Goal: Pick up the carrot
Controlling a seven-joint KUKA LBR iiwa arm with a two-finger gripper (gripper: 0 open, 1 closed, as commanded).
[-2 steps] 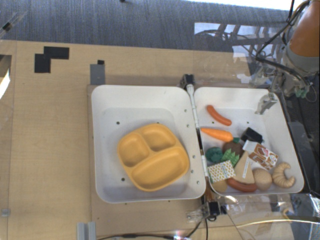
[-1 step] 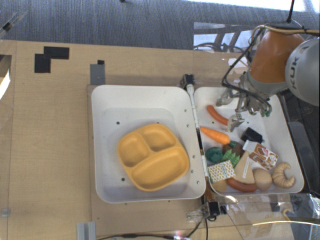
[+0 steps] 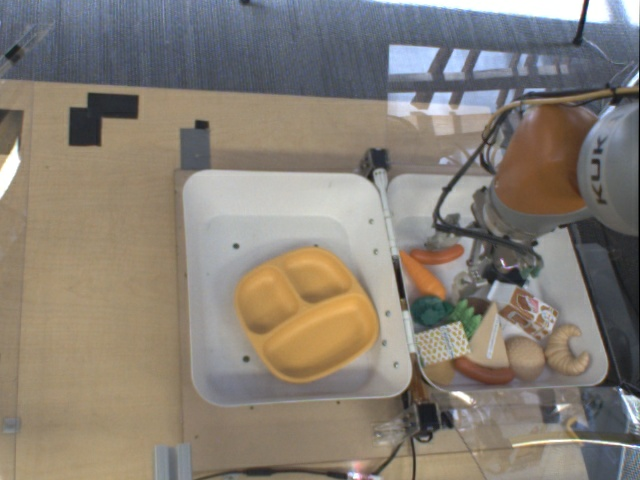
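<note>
Tan bench [image 3: 100,298] is stretching under two white bins lying side by side, with dark ribbed flooring running along the top of the view. Sitting in the left bin [image 3: 215,228] is a yellow plate [image 3: 306,313] with three compartments, turned at a slant. Crowding the right bin [image 3: 590,338] is a heap of toy food: the carrot [image 3: 423,276] is lying near that bin's left wall, pointing down and to the right, with a reddish sausage [image 3: 437,256] just above it and something green and leafy [image 3: 433,311] touching its lower end. Lower down, a patterned block [image 3: 442,343], a cheese wedge [image 3: 487,335], a second sausage [image 3: 484,371], a round bun [image 3: 526,356], a croissant [image 3: 567,350] and a brown-and-white packet [image 3: 528,314] are sitting close together. Reaching in from the right, the arm [image 3: 545,163] is hanging over the bin, and its gripper [image 3: 487,273] is hovering just right of the carrot, apart from it; whether its tips are apart or together I cannot tell.
</note>
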